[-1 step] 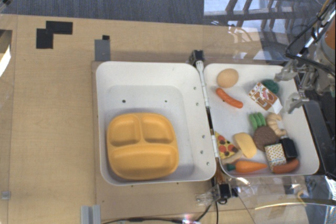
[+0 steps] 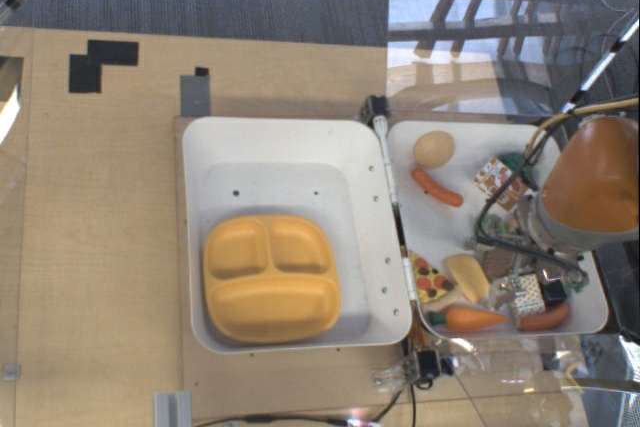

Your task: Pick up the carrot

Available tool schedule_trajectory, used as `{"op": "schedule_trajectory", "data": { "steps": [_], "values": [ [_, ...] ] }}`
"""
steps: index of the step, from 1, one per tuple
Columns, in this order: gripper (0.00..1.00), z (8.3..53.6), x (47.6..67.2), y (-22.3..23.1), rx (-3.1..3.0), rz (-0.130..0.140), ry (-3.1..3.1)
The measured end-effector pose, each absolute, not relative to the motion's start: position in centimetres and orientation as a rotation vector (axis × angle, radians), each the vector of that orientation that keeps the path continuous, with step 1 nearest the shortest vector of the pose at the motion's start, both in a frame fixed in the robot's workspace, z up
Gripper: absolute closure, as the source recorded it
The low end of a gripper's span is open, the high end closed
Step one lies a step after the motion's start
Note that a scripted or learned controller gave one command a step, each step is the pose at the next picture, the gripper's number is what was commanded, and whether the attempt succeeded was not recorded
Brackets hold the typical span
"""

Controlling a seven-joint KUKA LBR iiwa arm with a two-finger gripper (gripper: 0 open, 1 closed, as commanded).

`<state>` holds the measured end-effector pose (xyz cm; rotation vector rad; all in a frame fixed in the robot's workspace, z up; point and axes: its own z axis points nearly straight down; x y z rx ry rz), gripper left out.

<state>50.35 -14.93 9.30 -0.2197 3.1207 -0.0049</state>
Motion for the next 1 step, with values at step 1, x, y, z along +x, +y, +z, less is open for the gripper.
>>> {"op": "schedule_trajectory", "data": {
  "steps": [1],
  "values": [
    [0.0,8.94,51.72,-17.71,-1.389,0.003,2.8]
  ]
}}
